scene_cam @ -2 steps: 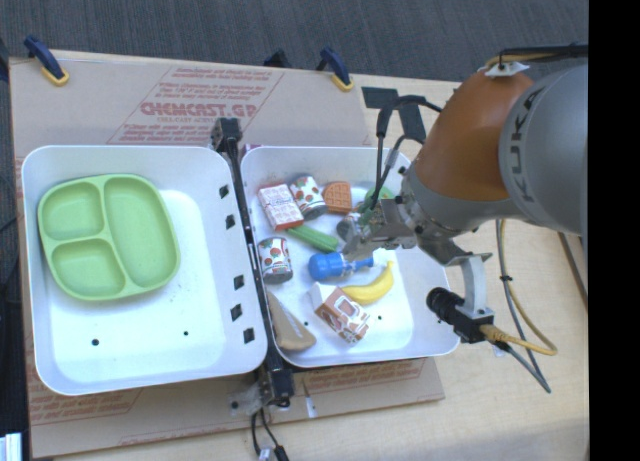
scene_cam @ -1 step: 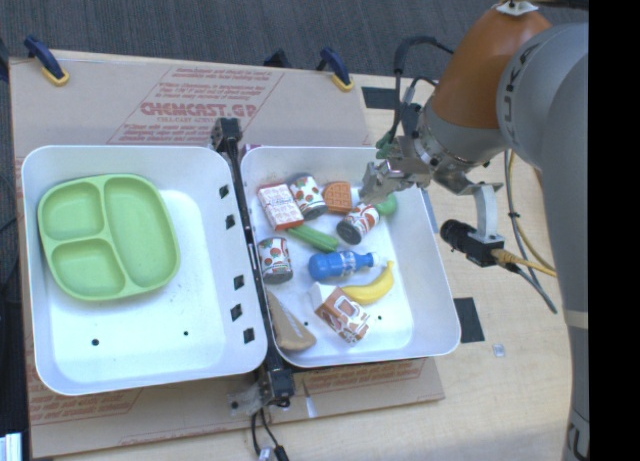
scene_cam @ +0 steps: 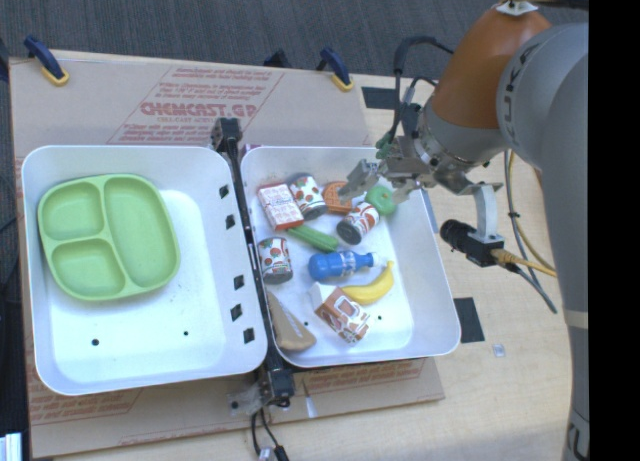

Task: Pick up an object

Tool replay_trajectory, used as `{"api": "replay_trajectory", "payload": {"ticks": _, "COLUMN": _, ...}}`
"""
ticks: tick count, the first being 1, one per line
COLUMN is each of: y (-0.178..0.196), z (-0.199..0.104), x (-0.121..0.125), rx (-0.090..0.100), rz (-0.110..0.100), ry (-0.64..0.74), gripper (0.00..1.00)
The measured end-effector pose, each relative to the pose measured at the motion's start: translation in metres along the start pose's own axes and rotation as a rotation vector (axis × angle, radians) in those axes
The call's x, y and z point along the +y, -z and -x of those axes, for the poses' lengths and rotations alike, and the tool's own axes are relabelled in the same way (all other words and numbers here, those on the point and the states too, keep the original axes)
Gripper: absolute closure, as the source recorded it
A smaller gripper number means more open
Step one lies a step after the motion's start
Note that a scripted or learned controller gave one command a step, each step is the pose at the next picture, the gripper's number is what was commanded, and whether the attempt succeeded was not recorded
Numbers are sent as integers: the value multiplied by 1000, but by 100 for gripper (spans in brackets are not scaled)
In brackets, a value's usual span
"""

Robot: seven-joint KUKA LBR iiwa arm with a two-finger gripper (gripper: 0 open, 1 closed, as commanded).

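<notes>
My gripper (scene_cam: 381, 187) hangs over the far right corner of the right bin (scene_cam: 432, 289), its fingers open and spread. A small round green toy (scene_cam: 381, 200) lies just under the fingertips, and I cannot tell whether they touch it. Close by on the left lie an orange piece (scene_cam: 338, 195) and a red-and-white can (scene_cam: 361, 221). Further into the bin lie a green vegetable (scene_cam: 317, 238), a blue bottle (scene_cam: 338, 266), a banana (scene_cam: 371, 285), a red carton (scene_cam: 281, 205) and another can (scene_cam: 275, 259).
The left bin (scene_cam: 150, 339) holds a green divided plate (scene_cam: 107, 236). A second carton (scene_cam: 343, 316) and a brown wedge (scene_cam: 290, 330) lie at the right bin's near edge. A black divider with clips (scene_cam: 243, 239) runs between the bins. Cables trail off the arm at right.
</notes>
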State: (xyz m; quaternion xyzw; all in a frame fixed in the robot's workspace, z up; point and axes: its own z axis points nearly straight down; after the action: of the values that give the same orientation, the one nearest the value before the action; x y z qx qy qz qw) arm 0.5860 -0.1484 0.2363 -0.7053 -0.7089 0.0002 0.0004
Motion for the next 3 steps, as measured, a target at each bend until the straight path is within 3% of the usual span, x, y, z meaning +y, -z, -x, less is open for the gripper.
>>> {"api": "replay_trajectory", "payload": {"ticks": 1, "y": -142, "z": 40, "x": 18, "rx": -1, "rz": -4, "ry": 1, "gripper": 0}}
{"api": "replay_trajectory", "payload": {"ticks": 2, "y": -131, "z": 40, "x": 19, "rx": 0, "rz": -3, "ry": 4, "gripper": 100}}
{"api": "replay_trajectory", "payload": {"ticks": 3, "y": -46, "z": -19, "x": 17, "rx": 1, "rz": 1, "ry": 1, "gripper": 100}}
